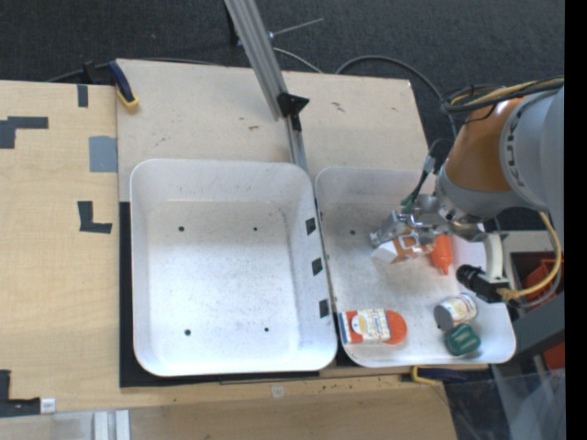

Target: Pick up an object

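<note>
From my remote station I see the grey arm with the orange band (486,159) reaching in from the right, and its two-finger gripper (404,232) is low inside the shallow white right bin (353,195), close to the middle of it. Under the gripper lies a small white and orange packet (396,250), and just beside it, toward the bin's right edge, an orange carrot-shaped toy (442,253). The metal parts hide the contact, so I cannot tell how the gripper stands, or if it has the packet at all. I judge the packet is the target, because the gripper is placed right over it. Along the near edge of this bin rests a red and white flat pouch (373,326), and in the near right corner a small grey can (456,312) and a dark green round object (463,341), close to each other. These lie well apart from the gripper, so they should not disturb the pick. The shallow white left bin (147,246) carries nothing for the task.
</note>
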Available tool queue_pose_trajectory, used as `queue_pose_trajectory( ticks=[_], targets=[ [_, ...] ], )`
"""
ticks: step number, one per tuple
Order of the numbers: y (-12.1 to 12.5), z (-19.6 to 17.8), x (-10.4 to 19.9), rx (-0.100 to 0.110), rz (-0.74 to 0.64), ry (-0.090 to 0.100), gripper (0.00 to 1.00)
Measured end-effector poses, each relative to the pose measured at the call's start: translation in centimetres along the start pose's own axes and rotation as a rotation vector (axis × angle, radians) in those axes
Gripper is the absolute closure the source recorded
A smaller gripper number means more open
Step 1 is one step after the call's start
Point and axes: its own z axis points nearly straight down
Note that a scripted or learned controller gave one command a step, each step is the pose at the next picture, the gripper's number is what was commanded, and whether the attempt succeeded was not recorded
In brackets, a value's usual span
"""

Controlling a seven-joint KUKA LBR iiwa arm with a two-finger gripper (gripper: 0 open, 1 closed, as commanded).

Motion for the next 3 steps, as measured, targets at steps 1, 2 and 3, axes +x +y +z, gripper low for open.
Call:
queue_pose_trajectory(
  ticks=[1,2,3],
  targets=[
    [0.1,-1.3,0.1,-0.002,-0.001,0.002,1.00],
    [0.4,-7.3,-0.6,0.000,0.000,0.004,1.00],
    [0.5,-13.7,-0.3,-0.003,-0.001,0.003,1.00]
  ],
)
